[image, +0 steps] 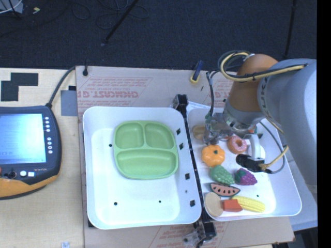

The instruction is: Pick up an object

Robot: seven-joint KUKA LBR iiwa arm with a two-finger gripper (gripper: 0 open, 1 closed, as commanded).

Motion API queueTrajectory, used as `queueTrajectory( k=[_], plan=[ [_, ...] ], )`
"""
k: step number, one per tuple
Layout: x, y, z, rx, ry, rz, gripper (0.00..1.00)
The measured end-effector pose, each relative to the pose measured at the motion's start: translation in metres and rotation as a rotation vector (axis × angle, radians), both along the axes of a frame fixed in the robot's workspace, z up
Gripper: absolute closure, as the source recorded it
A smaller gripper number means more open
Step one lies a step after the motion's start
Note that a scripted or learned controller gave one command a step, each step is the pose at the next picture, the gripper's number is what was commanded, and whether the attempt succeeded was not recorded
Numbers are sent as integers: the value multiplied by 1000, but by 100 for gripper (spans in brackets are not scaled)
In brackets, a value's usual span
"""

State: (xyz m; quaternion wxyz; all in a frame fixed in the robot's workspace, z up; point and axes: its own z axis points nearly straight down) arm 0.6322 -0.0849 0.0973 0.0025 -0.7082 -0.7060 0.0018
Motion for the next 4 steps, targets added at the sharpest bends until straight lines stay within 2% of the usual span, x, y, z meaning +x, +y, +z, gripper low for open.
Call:
queueTrajectory(
  k=[1,2,3,4],
  plan=[
    [4,0,42,-1,-5,3,100],
    [6,-3,104,-1,-6,3,100],
    [6,-4,132,-1,-6,3,100],
    [-4,40,134,0,-2,5,100]
  ],
)
